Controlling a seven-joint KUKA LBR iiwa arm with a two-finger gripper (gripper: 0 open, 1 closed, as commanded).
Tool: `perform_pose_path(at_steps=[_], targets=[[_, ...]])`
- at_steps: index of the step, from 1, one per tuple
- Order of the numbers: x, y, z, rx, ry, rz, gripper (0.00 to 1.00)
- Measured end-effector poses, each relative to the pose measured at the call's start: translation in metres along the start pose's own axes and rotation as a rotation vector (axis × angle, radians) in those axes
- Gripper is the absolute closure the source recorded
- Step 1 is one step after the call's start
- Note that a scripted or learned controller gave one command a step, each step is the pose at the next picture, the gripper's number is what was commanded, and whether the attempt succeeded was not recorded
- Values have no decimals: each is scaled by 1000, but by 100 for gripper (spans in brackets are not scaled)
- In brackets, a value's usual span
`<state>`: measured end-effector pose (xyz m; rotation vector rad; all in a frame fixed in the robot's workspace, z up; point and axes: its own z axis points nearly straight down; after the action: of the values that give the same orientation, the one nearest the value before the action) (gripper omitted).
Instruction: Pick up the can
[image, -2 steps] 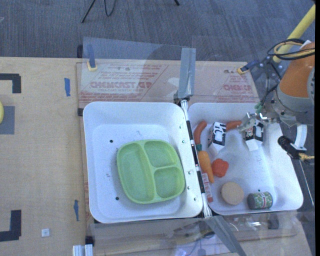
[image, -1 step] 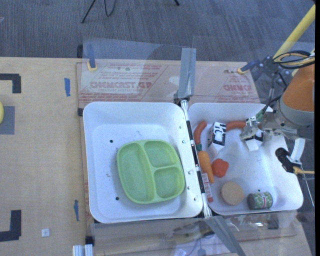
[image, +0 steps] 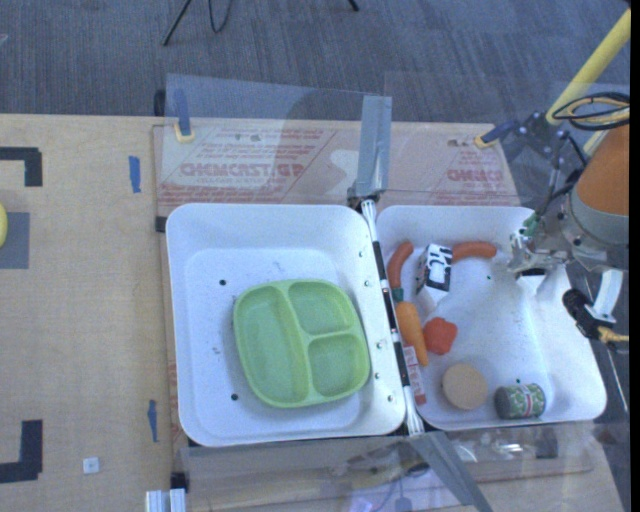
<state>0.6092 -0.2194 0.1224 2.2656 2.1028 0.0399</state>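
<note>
1. Can: lies on its side in the right bin, near-right corner, green/patterned label, close to the near wall.
2. End effector: at the far-right of the right bin, by the far rim, hanging off the grey arm w/ orange band. Well apart from the can. Whether it is open or closed: can't tell, and nothing seen gripped.
3. Tan round disc: just left of the can, near side of the right bin; touching or not, can't tell.
4. Red-orange chunk: mid-left of the right bin, farther back than the disc.
5. Carrot-like orange piece: along the left wall of the right bin, just left of the red chunk.
6. Sausage-like piece: far-left corner of the right bin, lying at a slant.
7. Black/white small item: just right of that sausage; type unclear.
8. 2nd sausage-like piece: far side of the right bin, between the black/white item and the end effector.
9. Left bin: holds a green divided tray, three compartments, sitting right of centre.
10. Worktop: tan, w/ black corner marks and blue tape bits at left.
</note>
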Motion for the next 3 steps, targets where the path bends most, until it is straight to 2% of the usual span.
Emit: perform_pose_path(at_steps=[1, 2, 3], targets=[[13, 34, 19, 83, 15, 246, 100], [26, 39, 31, 55, 26, 236, 0], [24, 20, 29, 39, 24, 405, 0]])
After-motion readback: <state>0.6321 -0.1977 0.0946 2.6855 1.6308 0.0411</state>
